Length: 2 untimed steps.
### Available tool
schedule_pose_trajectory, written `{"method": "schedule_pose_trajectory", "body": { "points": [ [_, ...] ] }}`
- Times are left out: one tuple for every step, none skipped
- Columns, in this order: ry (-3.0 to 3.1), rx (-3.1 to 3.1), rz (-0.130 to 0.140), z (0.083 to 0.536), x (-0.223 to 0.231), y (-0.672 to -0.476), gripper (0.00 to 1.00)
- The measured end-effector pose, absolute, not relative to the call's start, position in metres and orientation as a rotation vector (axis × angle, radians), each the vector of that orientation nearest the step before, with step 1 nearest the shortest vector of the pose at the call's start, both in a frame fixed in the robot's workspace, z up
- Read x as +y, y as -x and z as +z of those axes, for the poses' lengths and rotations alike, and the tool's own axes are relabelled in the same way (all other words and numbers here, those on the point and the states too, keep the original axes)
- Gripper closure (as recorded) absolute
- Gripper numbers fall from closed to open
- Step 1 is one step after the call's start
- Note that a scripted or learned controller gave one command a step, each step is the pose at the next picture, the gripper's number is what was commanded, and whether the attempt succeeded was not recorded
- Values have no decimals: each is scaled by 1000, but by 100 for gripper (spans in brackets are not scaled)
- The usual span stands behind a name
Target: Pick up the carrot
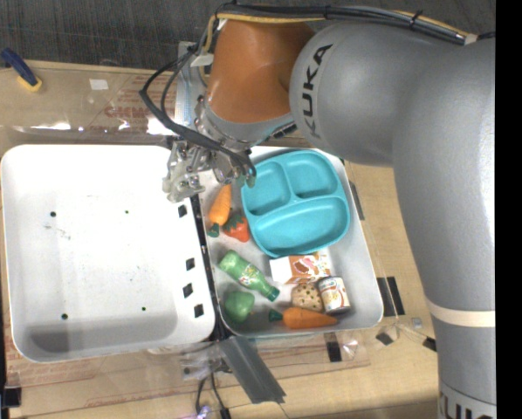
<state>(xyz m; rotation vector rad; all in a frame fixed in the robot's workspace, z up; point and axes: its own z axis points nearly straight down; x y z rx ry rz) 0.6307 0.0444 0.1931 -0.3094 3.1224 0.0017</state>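
Left bin (86, 234) sits bare white. Gripper (207, 177) hovers over the divider at the right bin's (366, 278) far-left corner; finger spread, cannot tell. A carrot (219, 206) lies just beneath, another carrot (306, 319) at the near wall, beside the can (333, 294).

In the right bin (366, 273), the tray (296, 201) lies behind the can (333, 294).

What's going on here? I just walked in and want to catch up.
A KUKA arm has its gripper lowered over the top left corner of the right bin, just above a carrot lying beside a blue divided tray. A second carrot lies near the bin's bottom edge, next to a green bottle and a small can. Nothing looks lifted.
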Motion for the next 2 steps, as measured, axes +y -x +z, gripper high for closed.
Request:
{"method": "schedule_pose_trajectory", "body": {
  "points": [
    [233, 3123, 1, 267, 88, -653, 100],
    [475, 3101, 1, 295, 164, -653, 100]
  ]
}}
